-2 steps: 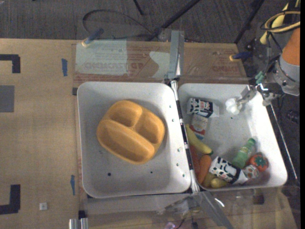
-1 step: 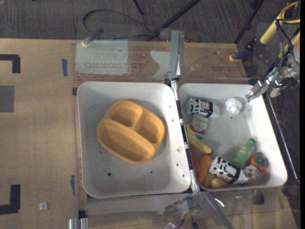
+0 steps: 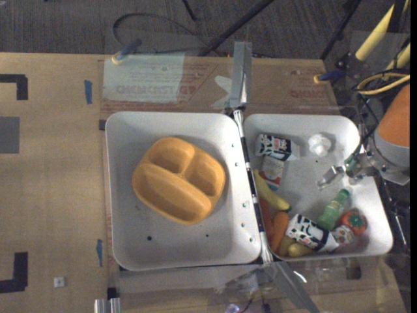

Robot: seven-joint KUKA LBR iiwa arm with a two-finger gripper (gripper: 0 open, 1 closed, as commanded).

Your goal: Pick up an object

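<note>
Two shallow white bins are set side by side on the wooden bench [image 3: 52, 194], the left bin [image 3: 124, 240] and the right bin [image 3: 378, 240] meeting along a shared middle edge. A divided orange plastic plate with three compartments [image 3: 179, 179] is seen near the centre of the left bin, lying tilted relative to its walls.

The grey arm with an orange band [image 3: 397, 132] is seen reaching in over the right edge of the right bin. Its two-finger gripper [image 3: 332, 177] is held over the right half of that bin, just above a small green plastic bottle [image 3: 333, 208]. The metal fingers [image 3: 326, 178] appear slightly spread, and nothing is seen pinched between them.

Several objects are gathered in the right bin. A black-and-white cow-patterned carton [image 3: 273, 146] lies near the far left corner, with a crumpled clear plastic piece [image 3: 320, 143] beside it toward the far edge. A yellow toy banana [image 3: 272, 194] is laid along the left edge, and an orange toy carrot [image 3: 279, 230] is found nearer the front left corner. A second black-and-white patterned carton [image 3: 309, 233] lies along the front edge, touching the carrot. A red toy tomato with a green top [image 3: 354, 220] rests near the front right corner, just beside the green bottle.
</note>
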